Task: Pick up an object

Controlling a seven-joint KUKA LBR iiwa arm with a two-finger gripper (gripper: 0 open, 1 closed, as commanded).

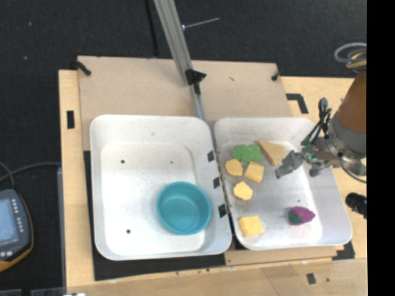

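From my seat I see two white bins on the tabletop [71, 165]; the left bin [111, 140] holds a blue bowl [183, 207], and the right bin [327, 221] holds the small pieces. My gripper [285, 164] hangs over the right bin's upper middle; I cannot tell how it is set. The nearest thing is the tan wedge [273, 151], just up and left of it, long axis slanting. Yellow blocks [253, 172] lie further left, a purple piece [300, 214] below.
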